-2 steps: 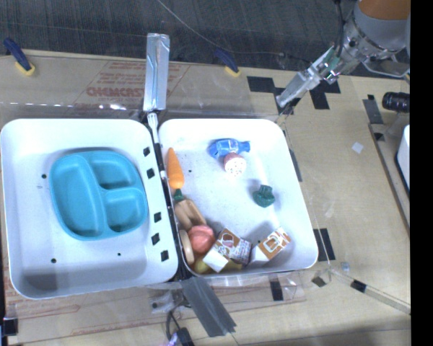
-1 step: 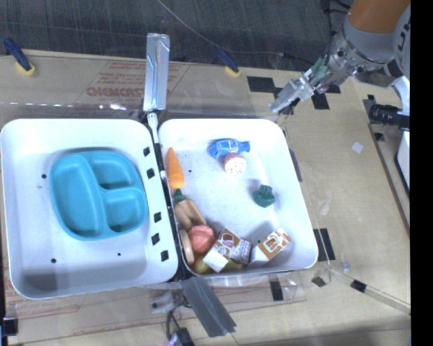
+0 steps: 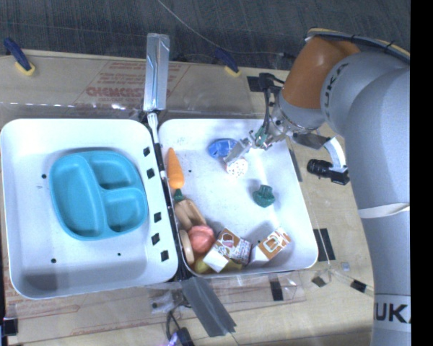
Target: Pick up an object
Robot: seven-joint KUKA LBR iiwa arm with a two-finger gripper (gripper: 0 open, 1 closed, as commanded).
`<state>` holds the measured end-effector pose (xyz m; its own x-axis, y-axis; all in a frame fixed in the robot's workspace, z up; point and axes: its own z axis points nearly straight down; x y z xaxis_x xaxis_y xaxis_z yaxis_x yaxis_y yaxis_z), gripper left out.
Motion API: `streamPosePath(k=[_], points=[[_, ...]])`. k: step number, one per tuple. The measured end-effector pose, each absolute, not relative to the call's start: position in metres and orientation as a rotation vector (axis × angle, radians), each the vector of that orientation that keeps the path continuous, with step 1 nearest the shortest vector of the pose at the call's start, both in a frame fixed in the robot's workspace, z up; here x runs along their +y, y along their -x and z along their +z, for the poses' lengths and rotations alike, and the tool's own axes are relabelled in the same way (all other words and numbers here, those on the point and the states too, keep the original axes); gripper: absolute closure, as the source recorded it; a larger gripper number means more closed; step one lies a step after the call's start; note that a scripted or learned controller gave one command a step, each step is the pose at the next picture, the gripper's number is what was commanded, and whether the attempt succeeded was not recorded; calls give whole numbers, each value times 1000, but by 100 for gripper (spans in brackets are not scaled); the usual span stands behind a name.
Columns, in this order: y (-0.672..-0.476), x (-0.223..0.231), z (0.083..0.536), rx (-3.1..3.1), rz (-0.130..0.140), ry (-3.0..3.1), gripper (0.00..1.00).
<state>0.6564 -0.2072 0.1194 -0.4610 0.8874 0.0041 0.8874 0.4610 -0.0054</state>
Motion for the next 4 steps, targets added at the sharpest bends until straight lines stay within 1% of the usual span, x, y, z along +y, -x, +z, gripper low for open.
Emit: streamPosePath(k=[1, 2, 3, 4], points=[[-658, -160, 120, -2704, 0, 1595, 0], [-663, -152, 106, -2577, -5, 1835, 0], [-661, -186, 105, -2611, -14, 1784, 0], [-661, -189, 118, -2614, -3, 1780, 100]])
